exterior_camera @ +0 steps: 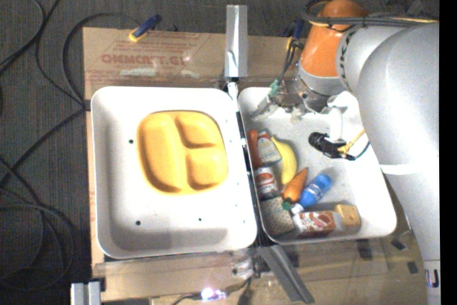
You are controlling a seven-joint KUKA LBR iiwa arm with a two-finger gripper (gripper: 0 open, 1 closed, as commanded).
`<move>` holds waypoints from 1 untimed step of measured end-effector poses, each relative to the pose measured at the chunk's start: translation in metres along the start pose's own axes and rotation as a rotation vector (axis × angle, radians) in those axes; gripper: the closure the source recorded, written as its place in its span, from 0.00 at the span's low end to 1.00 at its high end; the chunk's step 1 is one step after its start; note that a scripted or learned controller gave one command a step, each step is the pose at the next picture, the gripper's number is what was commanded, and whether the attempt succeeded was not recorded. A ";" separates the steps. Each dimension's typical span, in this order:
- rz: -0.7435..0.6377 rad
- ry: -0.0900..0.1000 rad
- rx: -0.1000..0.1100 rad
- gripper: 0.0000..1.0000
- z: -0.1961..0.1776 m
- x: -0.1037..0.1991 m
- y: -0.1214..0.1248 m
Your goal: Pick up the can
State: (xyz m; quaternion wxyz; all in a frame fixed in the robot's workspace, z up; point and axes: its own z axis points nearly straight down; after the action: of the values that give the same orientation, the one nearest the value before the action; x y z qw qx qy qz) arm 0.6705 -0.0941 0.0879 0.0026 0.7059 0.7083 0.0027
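In the right bin (350, 178), my claw (284, 98) hangs near the upper edge; I cannot tell if it is spread or pressed together. The can (266, 182), at the bin's left side, looks crowded by a bottle (263, 150) and a carrot (295, 184), so I may snag those instead.

banana (288, 156) partly hidden behind bottle (267, 149), can (265, 181) label unreadable, arm (400, 96) cropped lower right

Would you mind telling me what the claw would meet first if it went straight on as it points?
The claw would probably meet bare floor of the right bin, near its upper-left corner; depth is unclear.
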 end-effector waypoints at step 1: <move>0.074 0.000 0.000 0.00 0.000 0.000 0.000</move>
State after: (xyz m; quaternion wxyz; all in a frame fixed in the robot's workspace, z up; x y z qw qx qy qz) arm 0.6703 -0.0940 0.0880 0.0024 0.7315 0.6818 0.0025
